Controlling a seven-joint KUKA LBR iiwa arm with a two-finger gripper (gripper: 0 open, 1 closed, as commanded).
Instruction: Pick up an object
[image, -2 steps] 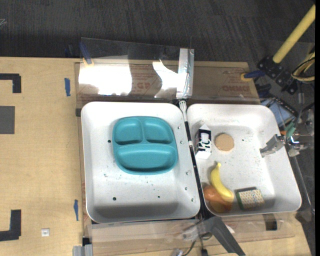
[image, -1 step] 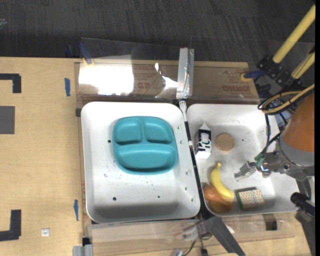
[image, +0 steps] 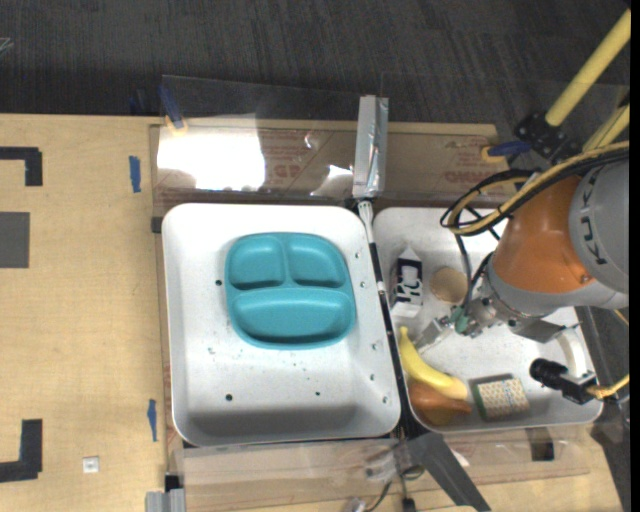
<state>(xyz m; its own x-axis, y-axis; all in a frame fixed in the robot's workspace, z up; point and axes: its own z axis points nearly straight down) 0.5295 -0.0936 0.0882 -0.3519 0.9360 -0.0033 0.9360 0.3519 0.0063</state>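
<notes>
My gripper (image: 447, 328) hangs low in the right bin (image: 520, 345), under the grey arm with its orange band. A yellow banana (image: 428, 371) lies just below and to the left of it, along the bin's left side. Partly under the banana's end sits a brown-orange rounded thing (image: 437, 403). A green and yellow sponge (image: 499, 396) rests at the front of the bin. A small black-and-white packet (image: 407, 280) and a round tan object (image: 447, 286) lie further back, up and left of the gripper. Nothing shows as held.
In the left bin (image: 200, 370) lies a teal divided plate (image: 290, 288). A narrow ridge (image: 378, 300) separates the two bins. Yellow cables (image: 480, 205) loop over the back of the right bin. A clear plastic sheet (image: 290, 150) stands behind the bins.
</notes>
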